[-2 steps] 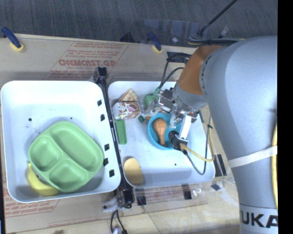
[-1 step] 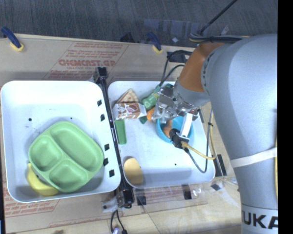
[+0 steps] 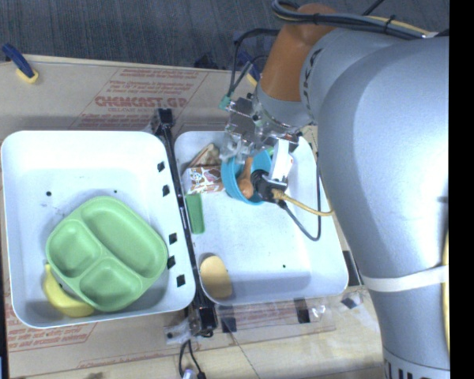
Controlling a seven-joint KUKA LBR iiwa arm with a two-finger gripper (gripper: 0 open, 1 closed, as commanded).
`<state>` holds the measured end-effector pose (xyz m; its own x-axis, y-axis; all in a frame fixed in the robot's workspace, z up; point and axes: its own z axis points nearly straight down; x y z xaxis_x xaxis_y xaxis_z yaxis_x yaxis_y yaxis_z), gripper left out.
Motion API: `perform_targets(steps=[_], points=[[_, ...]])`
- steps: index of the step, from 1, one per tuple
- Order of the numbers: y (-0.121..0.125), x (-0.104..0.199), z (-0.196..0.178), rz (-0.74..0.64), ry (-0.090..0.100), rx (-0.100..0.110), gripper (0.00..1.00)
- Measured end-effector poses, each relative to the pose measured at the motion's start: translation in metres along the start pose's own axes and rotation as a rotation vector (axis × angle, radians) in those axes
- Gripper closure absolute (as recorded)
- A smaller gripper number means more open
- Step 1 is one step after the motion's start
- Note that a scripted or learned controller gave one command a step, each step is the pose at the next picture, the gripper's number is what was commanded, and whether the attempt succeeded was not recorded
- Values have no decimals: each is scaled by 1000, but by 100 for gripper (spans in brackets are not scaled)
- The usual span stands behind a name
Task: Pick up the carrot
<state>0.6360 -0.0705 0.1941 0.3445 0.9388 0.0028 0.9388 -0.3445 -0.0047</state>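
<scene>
Overhead view of the right bin (image 3: 324, 271), taken as the landmark. The gripper (image 3: 249, 155) is lowered into the bin's far end, over a blue bowl (image 3: 238, 185) that shows a small orange patch at its middle, judged to be the carrot (image 3: 246, 170). How the jaws stand cannot be told, since wrist hardware hides them. A printed packet (image 3: 205, 179) lies just left of the bowl, a green stick (image 3: 193, 212) along the bin's left wall and a tan disc (image 3: 215, 273) at its near left corner. Left of the bin, a second bin (image 3: 24, 212) holds a green divided tray (image 3: 107, 251). Judgement: the approach looks complete; grasp unconfirmed, lift remaining
</scene>
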Motion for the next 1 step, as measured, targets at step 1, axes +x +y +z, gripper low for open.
perform_targets(steps=[1], points=[[-37, -63, 66, -535, -6, 6, 100]])
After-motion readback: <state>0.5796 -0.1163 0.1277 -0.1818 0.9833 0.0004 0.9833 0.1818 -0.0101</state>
